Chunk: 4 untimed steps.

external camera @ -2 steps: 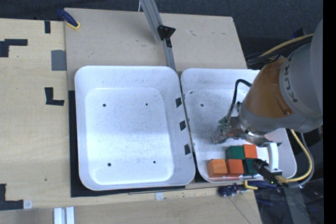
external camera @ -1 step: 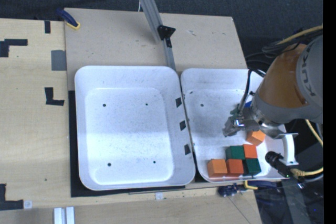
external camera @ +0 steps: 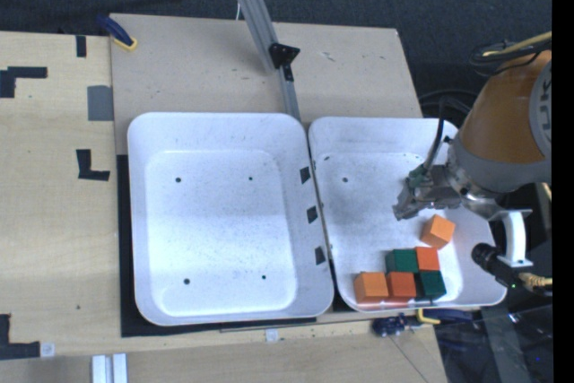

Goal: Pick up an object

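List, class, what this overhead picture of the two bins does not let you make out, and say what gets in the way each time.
- Claw in the right bin: a dark blurred mass, too small to read its finger state.
- Tilted orange block: touching the claw or merely beside it, unclear.
- Cluster of orange and green blocks: packed close, so the exact count is uncertain.
- Arm: cut off by the right edge.

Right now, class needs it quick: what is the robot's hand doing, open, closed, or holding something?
Hand: cannot be told; it hangs low in the right shallow white bin, just above and left of a tilted orange block.
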Available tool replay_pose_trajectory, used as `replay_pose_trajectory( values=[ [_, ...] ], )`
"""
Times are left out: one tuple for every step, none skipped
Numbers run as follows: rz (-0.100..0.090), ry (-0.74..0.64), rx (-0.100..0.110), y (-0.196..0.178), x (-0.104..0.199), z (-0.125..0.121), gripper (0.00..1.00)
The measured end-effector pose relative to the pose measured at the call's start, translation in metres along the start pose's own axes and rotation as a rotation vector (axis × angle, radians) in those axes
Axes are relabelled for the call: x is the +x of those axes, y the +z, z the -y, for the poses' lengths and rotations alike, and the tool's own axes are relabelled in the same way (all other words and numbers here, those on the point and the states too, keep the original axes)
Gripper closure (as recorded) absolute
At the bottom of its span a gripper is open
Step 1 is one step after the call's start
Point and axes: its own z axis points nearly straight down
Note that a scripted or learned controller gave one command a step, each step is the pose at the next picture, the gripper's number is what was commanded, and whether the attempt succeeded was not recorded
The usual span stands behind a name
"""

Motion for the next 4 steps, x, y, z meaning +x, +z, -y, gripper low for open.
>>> replay_pose_trajectory(
  values=[
    [-0.003, -0.006, 0.004, -0.011, 0.060, -0.002, 1.00],
    [-0.002, -0.005, 0.007, -0.002, 0.112, -0.011, 1.00],
    [-0.003, -0.005, 0.006, -0.016, 0.162, -0.010, 1.00],
    [-0.002, -0.005, 0.006, -0.017, 0.210, -0.028, 1.00]
  ],
)
